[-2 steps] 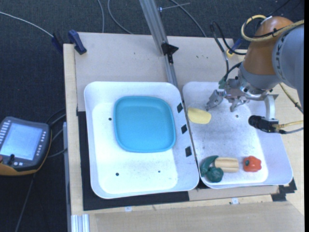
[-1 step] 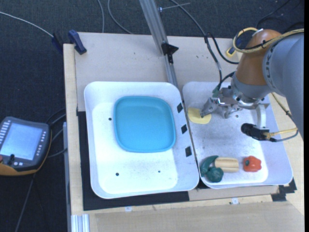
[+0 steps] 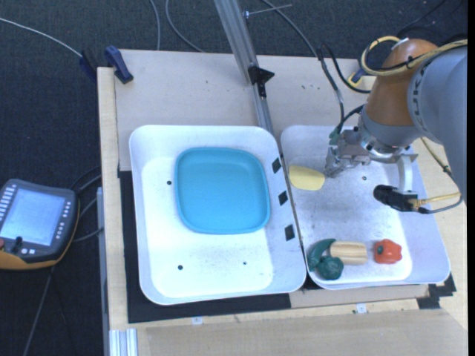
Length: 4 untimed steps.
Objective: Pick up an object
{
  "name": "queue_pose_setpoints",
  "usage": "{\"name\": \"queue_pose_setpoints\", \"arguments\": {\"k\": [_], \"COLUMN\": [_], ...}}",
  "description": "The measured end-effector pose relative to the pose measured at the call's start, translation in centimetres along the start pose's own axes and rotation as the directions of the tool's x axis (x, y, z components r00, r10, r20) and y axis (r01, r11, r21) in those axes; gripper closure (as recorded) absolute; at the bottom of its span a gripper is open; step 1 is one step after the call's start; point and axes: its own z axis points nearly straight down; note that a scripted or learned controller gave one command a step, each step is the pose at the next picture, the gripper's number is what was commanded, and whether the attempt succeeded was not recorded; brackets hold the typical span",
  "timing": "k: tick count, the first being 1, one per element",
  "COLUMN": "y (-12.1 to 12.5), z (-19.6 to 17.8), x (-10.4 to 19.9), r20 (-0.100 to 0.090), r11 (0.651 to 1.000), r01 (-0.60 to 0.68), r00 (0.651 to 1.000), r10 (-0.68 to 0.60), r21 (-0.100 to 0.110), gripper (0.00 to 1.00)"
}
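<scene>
In the right bin (image 3: 415,232) my gripper (image 3: 335,164) hangs low over the upper left part, just right of a pale yellow piece (image 3: 306,177) that lies against the bin's left wall. Nothing shows between the fingers. Along the bin's front edge lie a dark green item (image 3: 325,259), a tan wooden cylinder (image 3: 349,252) touching it, and a red tomato-like piece (image 3: 386,251) further right.
The left bin (image 3: 152,221) holds a blue square plate (image 3: 222,189). A metal pole (image 3: 241,39) slants up from between the bins. A teach pendant (image 3: 33,221) lies off the bench to the left. Cables run across the dark floor behind.
</scene>
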Motion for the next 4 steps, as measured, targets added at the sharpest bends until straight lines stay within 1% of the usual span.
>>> {"name": "queue_pose_setpoints", "arguments": {"k": [1,2,3,4], "y": [0.2,0.9,0.2,0.2], "z": [-4.3,-10.4,-15.8,-19.2], "x": [-0.2,-0.4,0.1,0.1], "r20": [0.000,0.001,0.000,0.000], "r11": [1.000,1.000,1.000,1.000], "r01": [0.000,0.000,0.000,0.000], "r00": [1.000,1.000,1.000,1.000], "r10": [0.000,0.000,0.000,0.000], "r21": [-0.002,-0.004,-0.004,-0.002], "gripper": [1.00,1.00,1.00,1.00]}}
